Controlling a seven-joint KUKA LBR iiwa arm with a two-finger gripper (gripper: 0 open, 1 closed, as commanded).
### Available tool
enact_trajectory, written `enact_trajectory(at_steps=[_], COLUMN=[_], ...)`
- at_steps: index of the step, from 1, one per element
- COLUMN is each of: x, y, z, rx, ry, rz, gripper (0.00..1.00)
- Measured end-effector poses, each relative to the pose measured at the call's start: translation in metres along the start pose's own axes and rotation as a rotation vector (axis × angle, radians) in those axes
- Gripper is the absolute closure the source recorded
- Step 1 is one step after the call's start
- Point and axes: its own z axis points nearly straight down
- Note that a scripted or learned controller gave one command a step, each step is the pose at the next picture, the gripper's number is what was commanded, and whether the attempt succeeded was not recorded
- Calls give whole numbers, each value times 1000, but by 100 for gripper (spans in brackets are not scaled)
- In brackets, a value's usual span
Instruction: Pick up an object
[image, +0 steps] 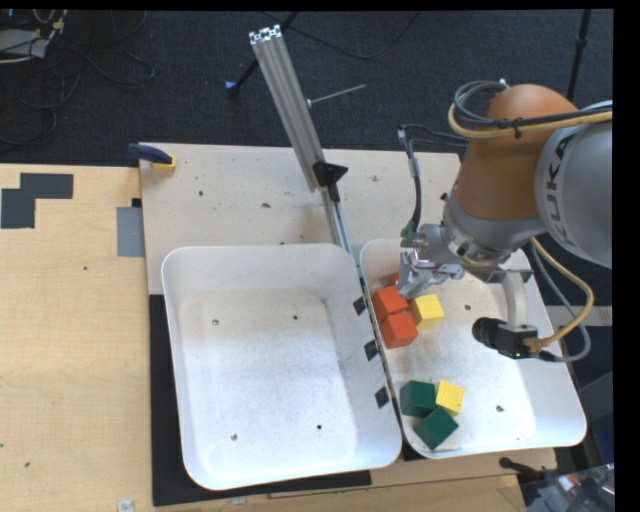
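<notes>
Your gripper (413, 283) hangs over the right bin (520, 420); jaw state unreadable. Orange blocks (394, 315) just below them, yellow block (429, 309) beside.

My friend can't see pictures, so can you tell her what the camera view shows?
A grey and orange robot arm reaches from the right, its gripper just above two orange blocks and a yellow block in the right white bin. Nearer the front of that bin lie two green blocks and another yellow one.
</notes>
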Motion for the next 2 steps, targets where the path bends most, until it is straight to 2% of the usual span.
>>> enact_trajectory(at_steps=[1,2], x=[46,97], y=[-20,-25], z=[6,19], rx=[2,3], ry=[-1,-1], rz=[1,1], gripper=[100,100])
